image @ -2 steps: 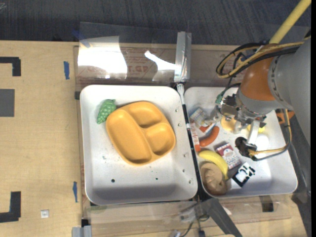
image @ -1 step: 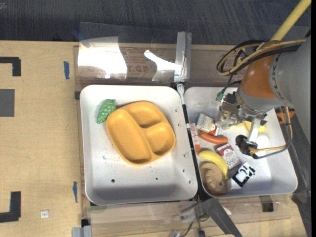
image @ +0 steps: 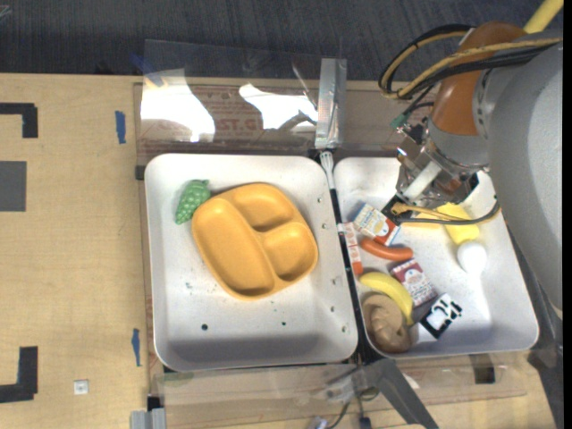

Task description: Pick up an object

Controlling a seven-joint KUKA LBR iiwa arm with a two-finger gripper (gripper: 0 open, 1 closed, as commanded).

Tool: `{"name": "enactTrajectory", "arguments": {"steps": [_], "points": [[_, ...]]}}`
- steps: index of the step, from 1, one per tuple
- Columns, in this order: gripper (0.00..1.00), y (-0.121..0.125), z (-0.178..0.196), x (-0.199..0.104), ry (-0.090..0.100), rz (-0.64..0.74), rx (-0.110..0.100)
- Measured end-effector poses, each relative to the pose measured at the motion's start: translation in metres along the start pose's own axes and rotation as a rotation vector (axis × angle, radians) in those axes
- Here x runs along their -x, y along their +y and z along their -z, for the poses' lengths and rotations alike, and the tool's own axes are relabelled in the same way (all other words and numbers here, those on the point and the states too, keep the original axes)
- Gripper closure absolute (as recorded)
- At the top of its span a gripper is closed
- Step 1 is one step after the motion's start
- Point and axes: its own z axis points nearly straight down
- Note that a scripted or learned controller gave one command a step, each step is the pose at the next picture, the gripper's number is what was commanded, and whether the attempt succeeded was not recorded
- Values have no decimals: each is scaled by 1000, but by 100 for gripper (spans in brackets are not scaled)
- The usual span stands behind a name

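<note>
Gripper (image: 407, 197) low in the right bin (image: 509, 329), at its far left part, just beyond a small red-and-white carton (image: 375, 222); finger spread cannot be told, nothing seen held. Carton print unreadable. Nearer than the carton in that bin: sausage (image: 386, 249), banana (image: 390, 290), brown round item (image: 389, 323), black-and-white box (image: 440, 315). Left bin (image: 170, 329): orange divided tray (image: 255, 238), green grapes (image: 189, 199) touching it.

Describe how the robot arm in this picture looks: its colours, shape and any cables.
The arm is thick, rounded and grey, with an orange band above the wrist. Black and yellow cables loop beside it. The tool is a pale, metallic, boxy piece.
</note>
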Motion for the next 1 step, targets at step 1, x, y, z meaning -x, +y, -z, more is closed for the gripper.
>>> {"name": "enactTrajectory", "arguments": {"steps": [1], "points": [[100, -50, -2, 6, -3, 164, -5]]}}
